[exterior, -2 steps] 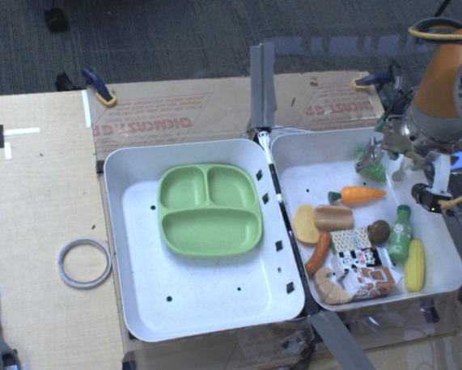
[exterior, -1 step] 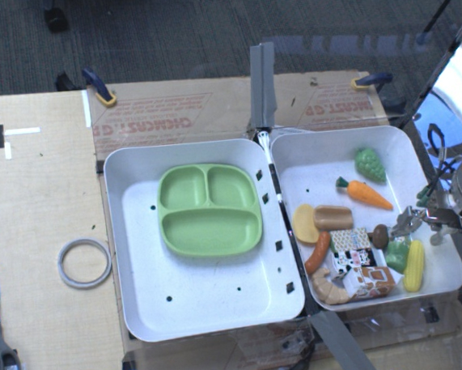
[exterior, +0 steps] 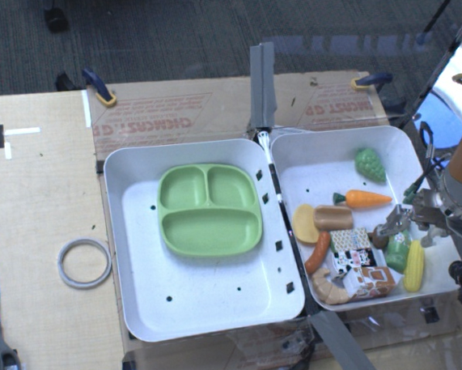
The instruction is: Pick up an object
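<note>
— What is seen nearest the camera?
— Scissors [exterior: 2, 361] are laid on the counter [exterior: 38, 207], with a tape ring [exterior: 85, 262] beyond.

— Where is the food kept?
— A carrot [exterior: 366, 199], corn [exterior: 414, 265] and a hot dog [exterior: 316, 251] are gathered in the right bin [exterior: 325, 151]; a green plate [exterior: 210, 209] is set in the left bin [exterior: 140, 254].

— And the jaws?
— The gripper [exterior: 399, 225] is lowered by the corn; whether anything is held cannot be told.

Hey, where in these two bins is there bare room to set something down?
Left bin: a bare strip of floor in front of the green plate, and narrow margins beside it. Right bin: bare floor at the back, behind the carrot and left of the broccoli. Its front half is crowded with toy food, where the pincer is working.
</note>
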Motion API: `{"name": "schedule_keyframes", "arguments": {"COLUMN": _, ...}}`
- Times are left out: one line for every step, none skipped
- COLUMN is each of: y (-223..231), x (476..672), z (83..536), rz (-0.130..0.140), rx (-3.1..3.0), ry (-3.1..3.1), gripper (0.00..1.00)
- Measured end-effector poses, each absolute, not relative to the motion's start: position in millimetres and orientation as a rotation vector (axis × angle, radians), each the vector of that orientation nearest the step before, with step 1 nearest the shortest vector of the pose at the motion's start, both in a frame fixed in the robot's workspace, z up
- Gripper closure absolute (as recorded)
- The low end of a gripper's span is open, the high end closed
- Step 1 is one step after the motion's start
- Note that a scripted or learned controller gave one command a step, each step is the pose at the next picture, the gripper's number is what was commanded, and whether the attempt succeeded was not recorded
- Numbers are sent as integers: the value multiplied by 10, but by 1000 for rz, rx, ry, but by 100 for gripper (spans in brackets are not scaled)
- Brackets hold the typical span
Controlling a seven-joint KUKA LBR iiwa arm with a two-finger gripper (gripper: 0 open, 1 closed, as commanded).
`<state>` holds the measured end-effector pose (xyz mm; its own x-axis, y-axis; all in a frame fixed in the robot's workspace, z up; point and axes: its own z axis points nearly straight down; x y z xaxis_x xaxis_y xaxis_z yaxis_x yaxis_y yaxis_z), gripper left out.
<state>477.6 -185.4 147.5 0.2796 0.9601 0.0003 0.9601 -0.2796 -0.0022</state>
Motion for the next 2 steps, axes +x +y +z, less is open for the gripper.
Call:
{"name": "schedule_keyframes", "arguments": {"y": -1704, "x": 4810, "z": 960, "rz": -11, "rx": -2461, "ry": -1962, "gripper": 0}}
{"name": "schedule_keyframes", "arguments": {"y": -1705, "x": 4809, "z": 959, "rz": -11, "rx": -2460, "ry": -1963, "gripper": 0}}
